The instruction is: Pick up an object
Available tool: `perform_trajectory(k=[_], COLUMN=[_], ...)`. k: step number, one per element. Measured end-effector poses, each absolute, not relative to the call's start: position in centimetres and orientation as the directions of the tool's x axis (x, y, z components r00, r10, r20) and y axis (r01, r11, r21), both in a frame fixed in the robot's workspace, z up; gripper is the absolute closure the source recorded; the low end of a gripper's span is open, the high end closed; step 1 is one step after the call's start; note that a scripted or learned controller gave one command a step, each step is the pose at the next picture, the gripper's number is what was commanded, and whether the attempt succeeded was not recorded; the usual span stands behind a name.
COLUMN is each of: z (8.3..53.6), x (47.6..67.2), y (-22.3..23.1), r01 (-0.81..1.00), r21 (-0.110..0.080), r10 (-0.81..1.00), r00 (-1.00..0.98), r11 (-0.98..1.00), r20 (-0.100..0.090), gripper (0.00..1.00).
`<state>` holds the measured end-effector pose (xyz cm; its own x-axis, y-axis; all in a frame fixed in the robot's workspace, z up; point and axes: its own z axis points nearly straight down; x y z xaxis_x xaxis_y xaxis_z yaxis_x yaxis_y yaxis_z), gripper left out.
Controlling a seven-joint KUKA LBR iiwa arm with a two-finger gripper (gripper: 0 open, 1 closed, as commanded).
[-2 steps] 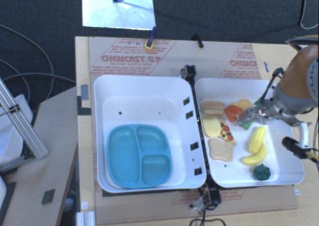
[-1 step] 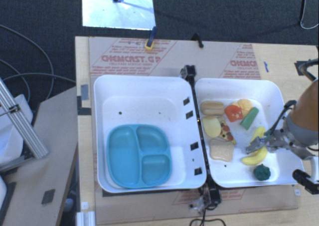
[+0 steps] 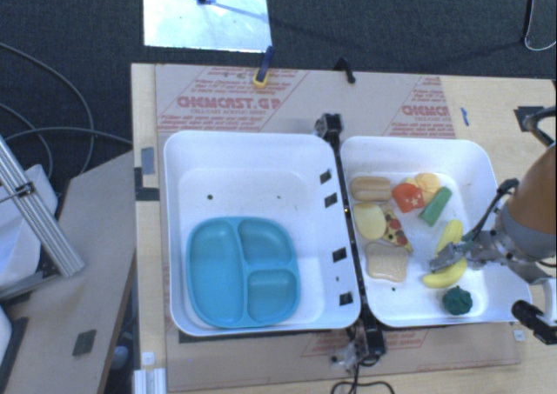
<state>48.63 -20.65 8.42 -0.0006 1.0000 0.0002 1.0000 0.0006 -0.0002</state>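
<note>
On the bench sit two white bins (image 3: 261, 153). The gripper (image 3: 446, 255) hangs in the right one, just above a banana (image 3: 445, 275); fingers slightly spread, pinching nothing.

I see the desk (image 3: 144, 236) from above at a slant, a pale wooden top. A printed cardboard sheet (image 3: 235, 101) covers most of it and runs under both bins; red lettering shows along its far edge. The left bin (image 3: 252, 157) and right bin (image 3: 418, 153) sit side by side on the sheet, touching along a middle seam with black clips (image 3: 329, 127) at the far and near ends. A small yellow and blue clamp (image 3: 262, 73) sits at the desk's far edge, left of centre. A grey tab (image 3: 146, 157) lies on the bare strip by the desk's left edge.
</note>
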Motion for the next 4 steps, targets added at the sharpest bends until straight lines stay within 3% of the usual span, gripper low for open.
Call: perform_trajectory(k=[1,2,3,4], z=[9.6,12.2,16.2,19.1], x=[48.8,53.9,54.0,55.6], y=[-20.7,-19.9,-15.1,-13.4], r01=[1.0,1.0,1.0,1.0], r21=[0.005,0.007,0.005,0.005], r10=[1.0,1.0,1.0,1.0], r00=[-0.001,-0.007,-0.009,-0.007], r11=[0.001,0.007,0.009,0.007], r20=[-0.002,-0.002,0.001,0.0], gripper=[1.0,1.0,1.0,1.0])
